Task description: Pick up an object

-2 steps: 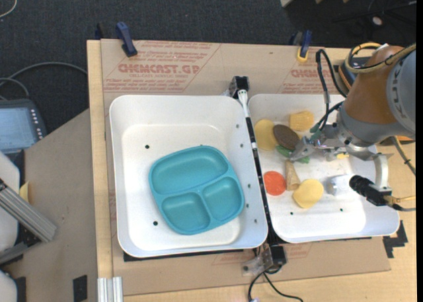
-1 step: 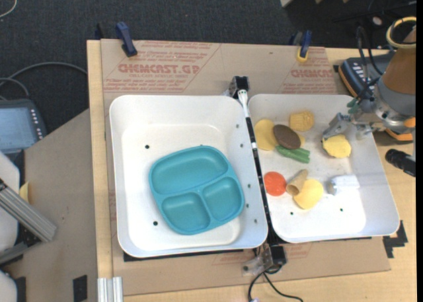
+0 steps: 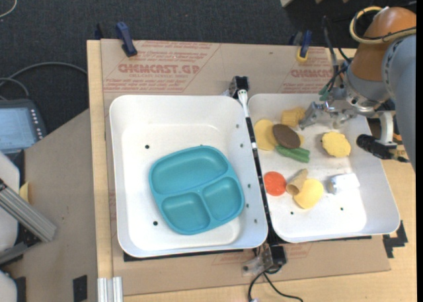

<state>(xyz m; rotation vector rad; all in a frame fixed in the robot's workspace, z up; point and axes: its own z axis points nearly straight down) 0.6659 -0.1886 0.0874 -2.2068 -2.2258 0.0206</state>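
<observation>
Two white bins on worktop (image 3: pixel 106 162), side by side. Left bin (image 3: pixel 129 122) holds teal divided tray (image 3: pixel 195 188), lying flat, toward near side. Right bin (image 3: pixel 370 208) holds small items: nearest is yellow lump (image 3: pixel 309 193), touching tan cone (image 3: pixel 297 178); orange ball (image 3: pixel 274 182) just left of the cone, near the bins' shared edge; grey-white piece (image 3: pixel 340 182) right of the lump. Further back, green pod (image 3: pixel 293 153), partly under brown oval (image 3: pixel 286 136), which overlaps yellow piece (image 3: pixel 264 133) at left. Yellow round item (image 3: pixel 336 143) sits apart to the right. Small yellow chunk (image 3: pixel 291 117) at far edge. End effector (image 3: pixel 326 110) hangs over right bin's far side, between chunk and round item, fingers spread, nothing between them. Two clamps, blue (image 3: pixel 125 37) and yellow-blue (image 3: pixel 304 47), at far worktop edge.
</observation>
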